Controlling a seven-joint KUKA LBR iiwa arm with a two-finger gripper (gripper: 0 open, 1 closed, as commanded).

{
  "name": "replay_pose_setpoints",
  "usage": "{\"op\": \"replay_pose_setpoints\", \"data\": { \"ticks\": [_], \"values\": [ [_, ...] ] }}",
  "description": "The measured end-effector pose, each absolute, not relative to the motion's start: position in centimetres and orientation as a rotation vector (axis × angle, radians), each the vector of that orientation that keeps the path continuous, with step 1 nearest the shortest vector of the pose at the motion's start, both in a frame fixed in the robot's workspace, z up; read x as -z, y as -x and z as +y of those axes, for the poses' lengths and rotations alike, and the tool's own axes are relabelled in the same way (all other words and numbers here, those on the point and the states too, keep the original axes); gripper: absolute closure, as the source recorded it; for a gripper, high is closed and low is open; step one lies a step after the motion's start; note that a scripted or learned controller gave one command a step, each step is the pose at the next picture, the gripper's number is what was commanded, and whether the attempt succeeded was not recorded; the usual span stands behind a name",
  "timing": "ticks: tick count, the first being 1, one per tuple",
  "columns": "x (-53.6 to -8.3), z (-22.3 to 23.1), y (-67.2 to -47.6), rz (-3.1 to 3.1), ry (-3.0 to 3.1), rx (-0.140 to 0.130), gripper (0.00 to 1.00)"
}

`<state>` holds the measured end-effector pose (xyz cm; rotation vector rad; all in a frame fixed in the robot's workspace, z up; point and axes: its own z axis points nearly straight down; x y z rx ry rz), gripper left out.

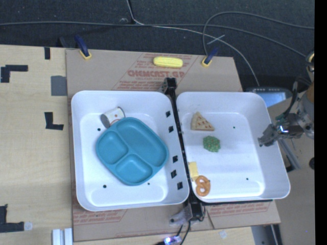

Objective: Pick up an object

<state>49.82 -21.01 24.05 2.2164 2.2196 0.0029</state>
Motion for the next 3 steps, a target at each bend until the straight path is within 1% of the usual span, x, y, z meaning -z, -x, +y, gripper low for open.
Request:
{"op": "replay_pose_setpoints", "data": {
  "ticks": [1, 3],
  "values": [
    [-23.6, -15.1, -51.2, 2.229, -2.215, 0.0, 1.0],
    [-21.4, -5.2, -51.8, 2.23, -2.217, 0.001, 1.0]
  ]
}}
